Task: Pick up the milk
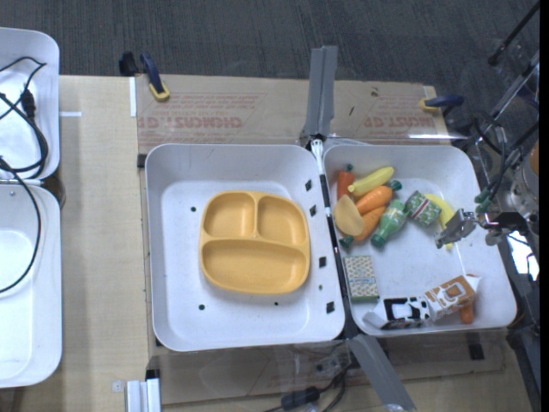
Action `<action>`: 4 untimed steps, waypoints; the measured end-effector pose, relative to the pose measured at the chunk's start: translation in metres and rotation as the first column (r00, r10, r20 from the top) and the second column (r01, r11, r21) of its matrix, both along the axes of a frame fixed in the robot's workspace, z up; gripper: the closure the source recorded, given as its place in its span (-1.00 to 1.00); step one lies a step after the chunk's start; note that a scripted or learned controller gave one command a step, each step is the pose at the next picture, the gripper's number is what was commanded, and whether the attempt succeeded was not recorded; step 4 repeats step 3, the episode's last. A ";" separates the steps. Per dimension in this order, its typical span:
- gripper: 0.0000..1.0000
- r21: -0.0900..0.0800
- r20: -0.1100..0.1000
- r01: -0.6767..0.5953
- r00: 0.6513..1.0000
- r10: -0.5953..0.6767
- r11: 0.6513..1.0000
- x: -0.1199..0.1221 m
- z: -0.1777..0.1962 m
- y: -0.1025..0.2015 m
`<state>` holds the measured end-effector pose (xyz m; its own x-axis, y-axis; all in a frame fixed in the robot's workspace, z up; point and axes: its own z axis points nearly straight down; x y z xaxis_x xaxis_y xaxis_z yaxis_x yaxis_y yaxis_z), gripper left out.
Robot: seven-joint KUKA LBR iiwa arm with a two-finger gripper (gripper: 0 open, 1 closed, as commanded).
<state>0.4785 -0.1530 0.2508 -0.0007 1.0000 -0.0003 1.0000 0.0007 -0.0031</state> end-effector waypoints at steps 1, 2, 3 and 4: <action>-1.00 0.002 0.000 -0.119 0.993 0.119 0.993 -0.002 -0.152 -0.044; 1.00 0.002 0.000 -0.116 0.993 0.116 0.993 -0.001 -0.144 -0.045; -1.00 0.002 -0.001 -0.116 0.993 0.116 0.993 -0.002 -0.144 -0.045; -1.00 0.002 -0.001 -0.116 0.993 0.116 0.993 -0.002 -0.144 -0.045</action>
